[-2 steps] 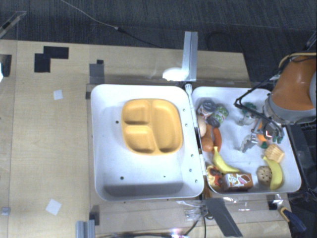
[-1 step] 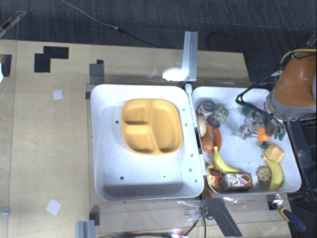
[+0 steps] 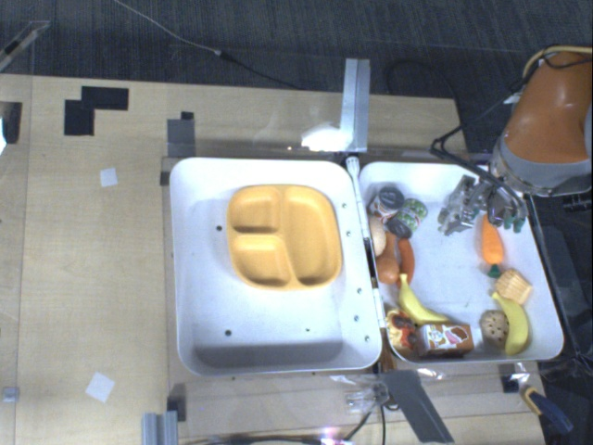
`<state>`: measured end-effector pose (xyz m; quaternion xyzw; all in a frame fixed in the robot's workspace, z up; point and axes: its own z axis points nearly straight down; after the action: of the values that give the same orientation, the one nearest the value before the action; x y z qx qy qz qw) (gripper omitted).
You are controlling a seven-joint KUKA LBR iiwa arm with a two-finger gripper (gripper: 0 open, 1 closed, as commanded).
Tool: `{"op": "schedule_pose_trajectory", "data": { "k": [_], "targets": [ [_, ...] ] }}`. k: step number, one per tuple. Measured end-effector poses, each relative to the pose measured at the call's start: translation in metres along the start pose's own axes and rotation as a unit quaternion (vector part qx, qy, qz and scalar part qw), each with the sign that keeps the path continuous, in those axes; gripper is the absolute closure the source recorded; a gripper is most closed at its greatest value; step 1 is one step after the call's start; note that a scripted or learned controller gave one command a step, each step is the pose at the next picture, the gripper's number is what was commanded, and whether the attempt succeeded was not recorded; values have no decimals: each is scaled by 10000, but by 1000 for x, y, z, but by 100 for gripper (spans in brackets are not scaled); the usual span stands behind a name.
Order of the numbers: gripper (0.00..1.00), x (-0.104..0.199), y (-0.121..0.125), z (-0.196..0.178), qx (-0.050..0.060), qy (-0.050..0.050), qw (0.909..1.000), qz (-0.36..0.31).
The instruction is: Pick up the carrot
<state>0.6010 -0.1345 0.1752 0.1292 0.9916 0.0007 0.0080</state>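
Note:
The carrot [image 3: 491,241] is a short orange piece with a green stub at its near end. It lies in the right bin [image 3: 454,276] close to the right wall. My gripper [image 3: 474,208] hangs over the bin's far right corner, just beyond the carrot's far tip and slightly left of it. The metal head hides whether anything is gripped. The carrot rests on the bin floor, apart from the gripper. The grey arm with its orange band [image 3: 554,109] comes in from the upper right.
The left bin [image 3: 204,323] holds a yellow divided plate [image 3: 283,235]. The right bin also holds two bananas [image 3: 419,306] [image 3: 515,327], a cracker [image 3: 512,286], a cookie [image 3: 495,325], a brown pouch [image 3: 443,338] and small cans [image 3: 400,209] along the left wall.

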Motion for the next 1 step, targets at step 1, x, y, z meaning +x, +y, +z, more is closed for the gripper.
{"op": "schedule_pose_trajectory", "data": {
  "k": [1],
  "targets": [
    [100, 23, 30, 4, 9, 40, 9964, 848]
  ]
}}
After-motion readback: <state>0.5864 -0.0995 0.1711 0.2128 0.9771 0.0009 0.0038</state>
